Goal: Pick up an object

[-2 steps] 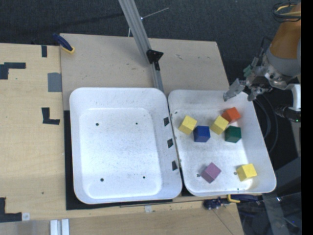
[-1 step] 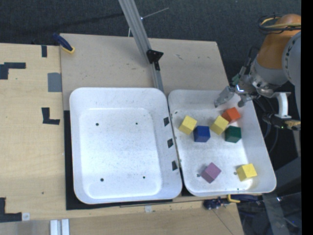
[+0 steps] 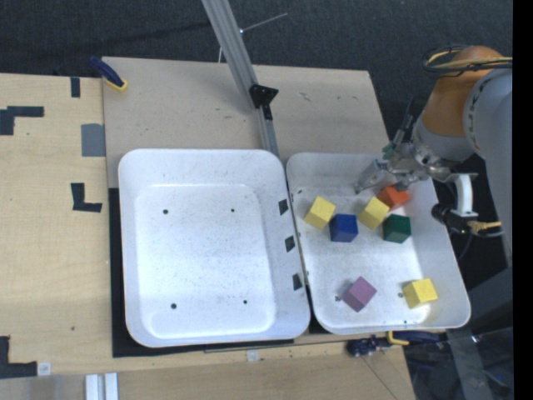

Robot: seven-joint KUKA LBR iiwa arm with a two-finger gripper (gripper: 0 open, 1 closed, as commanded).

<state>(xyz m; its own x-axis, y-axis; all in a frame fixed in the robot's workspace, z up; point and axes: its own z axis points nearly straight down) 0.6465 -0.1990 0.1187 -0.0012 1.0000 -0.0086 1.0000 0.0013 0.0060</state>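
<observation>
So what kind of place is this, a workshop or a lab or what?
Most likely a robotics lab test bench: a grey arm reaches over two white bins, the right one holding small coloured blocks such as a blue block, with a metal pole standing behind the bins.

— What surrounds the desk [image 3: 208, 107]?
— Dark grey carpeted floor [image 3: 350, 15] beyond its far edge.
— And that slanted bar?
— A grey metal pole [image 3: 229, 36] crossing the pale wooden top, evenly lit.

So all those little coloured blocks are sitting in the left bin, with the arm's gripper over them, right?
Not quite. The camera view shows the blocks, such as the blue block and purple block, in the right bin, not the left bin. The gripper is indeed above them.
</observation>
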